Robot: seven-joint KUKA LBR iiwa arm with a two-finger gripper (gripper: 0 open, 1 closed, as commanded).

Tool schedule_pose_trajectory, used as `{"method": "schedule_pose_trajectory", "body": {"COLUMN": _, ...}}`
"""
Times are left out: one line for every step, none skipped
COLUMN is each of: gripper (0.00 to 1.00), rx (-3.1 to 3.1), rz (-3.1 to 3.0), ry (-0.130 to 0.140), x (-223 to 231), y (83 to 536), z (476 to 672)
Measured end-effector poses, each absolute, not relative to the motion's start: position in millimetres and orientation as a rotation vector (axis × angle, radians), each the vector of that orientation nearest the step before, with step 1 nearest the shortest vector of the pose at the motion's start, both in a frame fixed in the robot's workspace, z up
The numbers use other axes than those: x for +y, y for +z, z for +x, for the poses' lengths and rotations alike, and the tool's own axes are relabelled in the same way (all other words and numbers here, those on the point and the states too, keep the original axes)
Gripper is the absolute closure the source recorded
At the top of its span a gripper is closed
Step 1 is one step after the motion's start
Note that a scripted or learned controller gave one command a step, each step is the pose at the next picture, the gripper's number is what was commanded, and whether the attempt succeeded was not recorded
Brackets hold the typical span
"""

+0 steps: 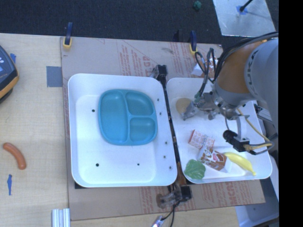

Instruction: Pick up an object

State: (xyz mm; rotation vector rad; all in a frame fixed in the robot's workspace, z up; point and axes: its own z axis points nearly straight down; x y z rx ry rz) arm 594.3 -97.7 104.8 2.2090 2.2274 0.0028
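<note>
I see my gripper (189, 111) low in the right bin (265, 174), beside a tan round thing (182, 105) — I can't tell its state. Toward the near rim — one pink packet (200, 139), one brown packet (214, 159), one banana (240, 161), one green leaf (194, 169). The left bin (80, 126) holds one blue plate (128, 117).

The arm (253, 72) is a thick rounded grey body with a broad orange band wrapping it above the wrist. Black cables loop off its left side. Below the band sits a darker grey metal wrist block, with a black fitting and yellow and white wires trailing from it.
</note>
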Motion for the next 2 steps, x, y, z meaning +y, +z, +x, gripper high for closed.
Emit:
{"method": "schedule_pose_trajectory", "body": {"gripper": 0.00, "rx": 2.228, "rz": 2.218, "ry": -0.002, "x": -103.5, "y": 91.9, "z": 656.4}}
{"method": "schedule_pose_trajectory", "body": {"gripper": 0.00, "rx": 2.230, "rz": 2.219, "ry": -0.004, "x": -93.7, "y": 91.8, "z": 656.1}}
